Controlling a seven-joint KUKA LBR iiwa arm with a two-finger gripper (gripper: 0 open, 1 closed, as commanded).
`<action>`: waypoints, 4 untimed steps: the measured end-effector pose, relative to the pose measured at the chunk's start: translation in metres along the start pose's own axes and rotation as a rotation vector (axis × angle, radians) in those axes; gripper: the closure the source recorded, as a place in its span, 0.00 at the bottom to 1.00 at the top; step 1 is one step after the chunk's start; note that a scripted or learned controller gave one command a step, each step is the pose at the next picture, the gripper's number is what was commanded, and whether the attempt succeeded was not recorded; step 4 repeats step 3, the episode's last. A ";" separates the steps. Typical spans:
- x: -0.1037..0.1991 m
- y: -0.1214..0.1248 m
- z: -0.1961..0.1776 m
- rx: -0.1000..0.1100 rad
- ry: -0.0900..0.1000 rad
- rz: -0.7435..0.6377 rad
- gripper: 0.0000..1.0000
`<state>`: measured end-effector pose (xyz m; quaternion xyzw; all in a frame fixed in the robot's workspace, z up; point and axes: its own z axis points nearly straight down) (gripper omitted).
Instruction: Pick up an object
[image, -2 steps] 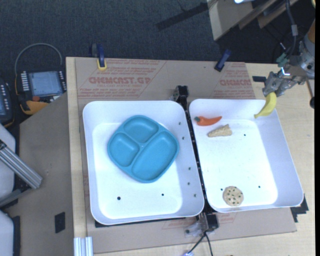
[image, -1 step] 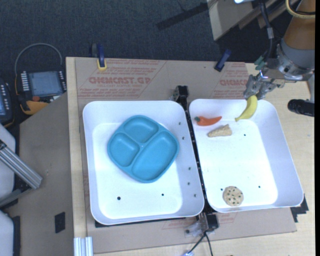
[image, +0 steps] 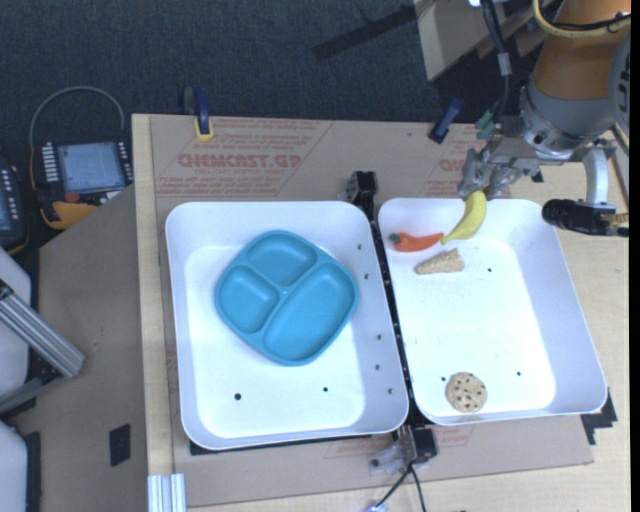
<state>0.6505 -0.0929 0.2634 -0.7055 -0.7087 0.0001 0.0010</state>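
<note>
Logging what I have on the tabletop (image: 150, 300), a cardboard-covered surface with red print along its far edge.

Item 1: left bin (image: 190, 400), shallow, white. It holds one blue divided plate (image: 287, 297) with three compartments, lying flat near the bin's middle, turned at an angle to the bin's walls.

Item 2: right bin (image: 560, 350), shallow, white, set just beside the left bin so their inner walls nearly meet.
- Banana (image: 471, 216), yellow, at the bin's far edge. It hangs steeply tilted, upper end up in the gripper, lower end down near the carrot.
- Carrot (image: 416, 241), orange with a small green tip, lying flat near the far left corner, just beside the banana's lower end.
- Tan wedge (image: 440, 263), a bread-like or cracker-like piece, lying just in front of the carrot; I cannot tell exactly what it is.
- Cookie (image: 465, 391), round, speckled, near the bin's near edge, well apart from the other three.

Item 3: gripper (image: 487, 180), on the grey arm with the orange band, reaching in over the far edge of the right bin. I see its fingers clenched on the banana's upper end, so it is grasping the banana.

Item 4: blue-and-yellow clamp (image: 201, 113) on the tabletop's far edge, towards the left corner.

Item 5: handheld screen unit (image: 88, 167) with a looped cable, off the tabletop's left side.
</note>
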 end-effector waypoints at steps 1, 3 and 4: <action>0.052 -0.018 0.007 0.002 0.000 0.001 1.00; 0.152 -0.037 0.008 0.001 -0.001 0.002 1.00; 0.152 -0.037 0.008 0.001 -0.001 0.002 1.00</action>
